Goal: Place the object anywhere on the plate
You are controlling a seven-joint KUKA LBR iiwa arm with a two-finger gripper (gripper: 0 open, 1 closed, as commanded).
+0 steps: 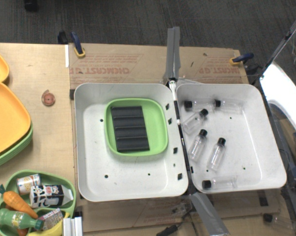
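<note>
Clear capped vials (pixel 216 154), squarish green plate (pixel 160 132)

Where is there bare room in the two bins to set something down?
Left bin: bare floor between the green plate and the near wall, plus strips along both sides. Right bin: bare toward its right wall. Its left half is crowded with clear vials. A dark ridged block covers the plate's middle.

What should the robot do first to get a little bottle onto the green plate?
Probably reach down over the clear plastic vial with a black cap in the right white bin. It lies apart from the others, and the green square plate waits in the left white bin.
</note>
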